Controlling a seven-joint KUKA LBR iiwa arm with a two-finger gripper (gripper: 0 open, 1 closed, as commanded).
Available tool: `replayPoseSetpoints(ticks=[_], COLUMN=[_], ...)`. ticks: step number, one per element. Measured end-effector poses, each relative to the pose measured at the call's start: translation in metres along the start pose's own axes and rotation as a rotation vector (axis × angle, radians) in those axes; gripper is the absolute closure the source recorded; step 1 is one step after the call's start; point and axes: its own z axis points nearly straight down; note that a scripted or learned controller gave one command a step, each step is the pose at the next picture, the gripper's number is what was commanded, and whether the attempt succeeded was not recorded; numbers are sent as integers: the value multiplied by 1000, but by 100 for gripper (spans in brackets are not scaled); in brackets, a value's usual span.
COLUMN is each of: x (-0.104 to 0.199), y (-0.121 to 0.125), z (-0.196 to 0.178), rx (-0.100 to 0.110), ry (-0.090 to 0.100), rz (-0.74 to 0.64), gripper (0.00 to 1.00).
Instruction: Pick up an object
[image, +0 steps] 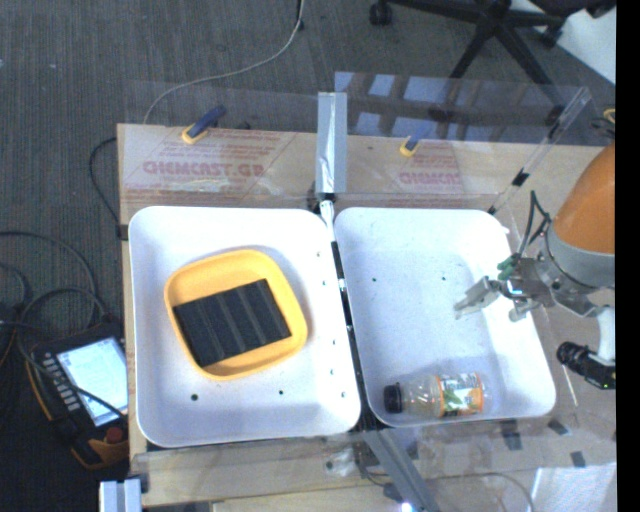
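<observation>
bottle (437, 395), on its side, right bin (420, 250)

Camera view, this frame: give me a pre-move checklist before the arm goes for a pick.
1. Target in sight: ok, a bottle lies on its side near the front wall of the right bin.
2. Gripper free of load: ok, nothing between its fingers.
3. Gripper over the bottle: not ok, it sits apart, toward the bin's right side.
4. Room around the bottle: not ok, the front wall is close.
5. Other option: ok, a yellow dish holding a black pad sits in the left bin.
</observation>
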Motion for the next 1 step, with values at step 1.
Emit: replayPoseSetpoints(ticks=[1], x=[35], y=[-34], z=[85], rx=[1], ry=[2], rz=[-43], gripper=[0])
